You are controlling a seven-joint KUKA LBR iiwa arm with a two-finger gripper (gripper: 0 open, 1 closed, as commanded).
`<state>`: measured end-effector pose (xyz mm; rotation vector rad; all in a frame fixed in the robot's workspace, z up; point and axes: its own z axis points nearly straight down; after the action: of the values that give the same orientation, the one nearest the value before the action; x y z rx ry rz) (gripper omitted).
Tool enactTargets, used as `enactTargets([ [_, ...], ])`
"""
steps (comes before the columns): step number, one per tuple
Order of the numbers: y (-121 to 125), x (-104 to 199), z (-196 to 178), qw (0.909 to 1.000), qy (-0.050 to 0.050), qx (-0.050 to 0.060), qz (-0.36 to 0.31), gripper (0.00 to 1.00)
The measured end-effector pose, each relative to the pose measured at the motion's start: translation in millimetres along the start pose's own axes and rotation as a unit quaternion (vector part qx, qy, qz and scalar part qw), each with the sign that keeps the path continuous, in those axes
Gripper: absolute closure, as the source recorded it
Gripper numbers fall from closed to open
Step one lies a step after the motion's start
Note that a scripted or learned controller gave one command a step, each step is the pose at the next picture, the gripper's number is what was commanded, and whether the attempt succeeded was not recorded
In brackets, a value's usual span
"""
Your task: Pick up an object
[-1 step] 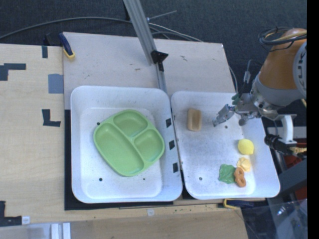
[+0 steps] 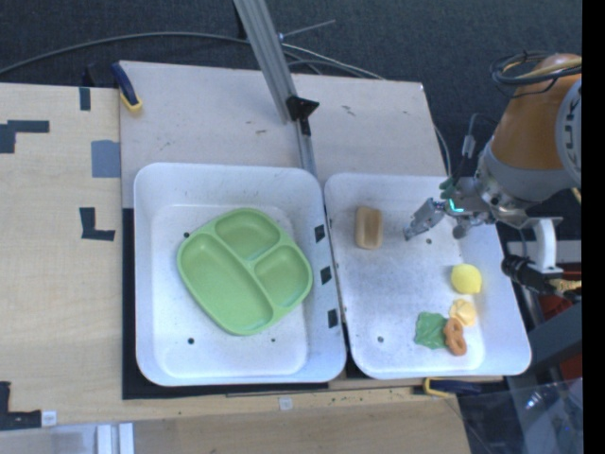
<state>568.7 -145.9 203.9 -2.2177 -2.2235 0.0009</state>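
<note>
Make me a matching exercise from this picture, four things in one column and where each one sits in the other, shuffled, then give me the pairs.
Things:
1. green divided plate
2. tan block
3. yellow ball
4. gripper

Places:
A. right bin, near its right wall
B. left bin
C. above the right bin's far part, right of the tan block
D. right bin, far left part

Pairs: 1-B, 2-D, 3-A, 4-C

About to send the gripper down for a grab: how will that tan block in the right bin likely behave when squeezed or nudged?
The tan block lies flat on the right bin floor, so it will probably slide rather than roll. Its rounded edges and bread-like look suggest a light toy piece. It sits apart from the gripper, away from the bin walls, so a nudge could shift it freely.
</note>
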Motion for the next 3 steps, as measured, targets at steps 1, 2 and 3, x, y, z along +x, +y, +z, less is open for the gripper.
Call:
enactTargets([
  [1, 7.9, -1.4, 58.7, 1.0000, 0.000, 0.002, 0.000, 0.00],
  [2, 6.4, -0.5, 113.1, 1.0000, 0.000, 0.003, 0.000, 0.00],
  [3, 7.5, 0.0, 100.0, 1.0000, 0.000, 0.001, -0.001, 1.00],
])
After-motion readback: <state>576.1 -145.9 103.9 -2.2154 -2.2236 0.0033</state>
